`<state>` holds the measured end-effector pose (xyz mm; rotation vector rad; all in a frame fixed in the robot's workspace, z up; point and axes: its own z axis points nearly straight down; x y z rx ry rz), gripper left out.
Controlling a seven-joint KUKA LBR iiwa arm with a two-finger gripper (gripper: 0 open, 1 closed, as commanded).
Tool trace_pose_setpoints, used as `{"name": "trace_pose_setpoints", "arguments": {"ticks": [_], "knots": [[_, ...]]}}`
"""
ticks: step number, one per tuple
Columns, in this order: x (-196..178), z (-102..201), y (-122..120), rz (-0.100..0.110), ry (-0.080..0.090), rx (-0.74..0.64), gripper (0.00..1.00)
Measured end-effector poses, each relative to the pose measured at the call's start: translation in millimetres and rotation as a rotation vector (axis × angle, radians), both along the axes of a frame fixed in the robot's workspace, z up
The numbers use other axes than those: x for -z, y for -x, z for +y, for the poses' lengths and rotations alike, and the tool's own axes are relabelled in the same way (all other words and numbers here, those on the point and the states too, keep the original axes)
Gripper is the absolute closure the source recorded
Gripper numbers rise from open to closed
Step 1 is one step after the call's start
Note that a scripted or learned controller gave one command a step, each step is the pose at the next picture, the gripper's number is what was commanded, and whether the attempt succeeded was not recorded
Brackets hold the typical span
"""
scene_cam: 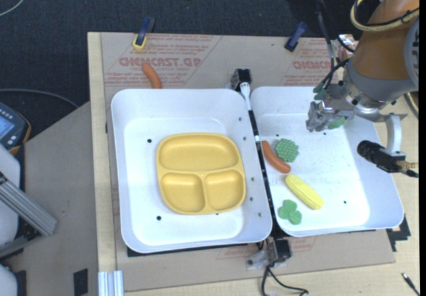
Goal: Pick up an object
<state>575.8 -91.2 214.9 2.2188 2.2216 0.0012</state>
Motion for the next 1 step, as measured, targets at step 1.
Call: {"name": "trace_pose_setpoints", "arguments": {"ticks": [1], "knots": [[0.0, 3.8, 2.5, 0.002, -0.001, 0.000, 1.00]]}}
